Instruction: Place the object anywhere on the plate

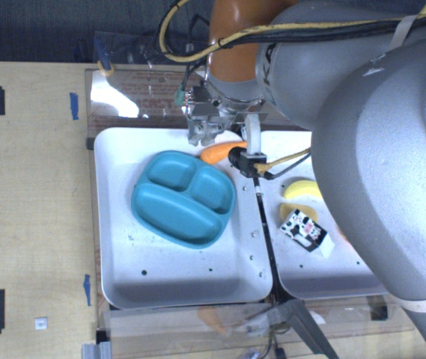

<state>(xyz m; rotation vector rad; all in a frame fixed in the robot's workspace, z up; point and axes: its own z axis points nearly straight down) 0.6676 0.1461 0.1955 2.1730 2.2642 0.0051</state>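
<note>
Two white bins sit side by side on the desk [25, 200], and the grey arm [377, 126] reaches in from the right, covering much of the right bin [325, 271]. The left bin [175, 279] carries the blue sectioned plate [183, 197], lying a little toward its upper part. The claw [211, 129] hangs at that bin's far rim, just above and right of the plate. Right beside it lies an orange object [214, 153], close to the plate's upper right corner but apart from the plate's surface. I cannot tell whether the claw is wide, narrow or gripping anything, since the wrist hides its tips. In the right bin lie a yellow piece [302, 191] and a small black-and-white item [304, 229]. To do this step well, I judge the claw should have the orange object firmly, lift it clear of the plate's raised lip, carry it a short way down-left over a compartment, and release low so it cannot roll off
</note>
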